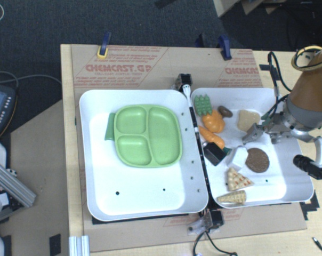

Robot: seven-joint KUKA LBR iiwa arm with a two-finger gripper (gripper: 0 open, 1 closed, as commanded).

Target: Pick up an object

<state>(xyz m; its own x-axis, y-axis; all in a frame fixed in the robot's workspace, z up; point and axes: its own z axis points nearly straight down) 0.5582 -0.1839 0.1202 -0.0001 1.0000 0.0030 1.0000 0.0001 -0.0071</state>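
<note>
The right bin (289, 191) holds several toy foods. Among them are a brown round cookie (257, 160), a beige bread piece (248, 119), two orange pieces (213, 122) and a green piece (202, 104). A black block (214, 153) and a waffle wedge (237, 179) lie there too. My gripper (264, 135) hangs over this bin, just above the cookie and right of the bread. Its fingers stand spread apart and open, with nothing between them.
A green divided plate (147, 135) lies in the left bin (97, 196). A small brown item (225, 111), a white piece (238, 156) and a tan cone (232, 197) also sit in the right bin. Clamps (103, 48) hold the board's far edge.
</note>
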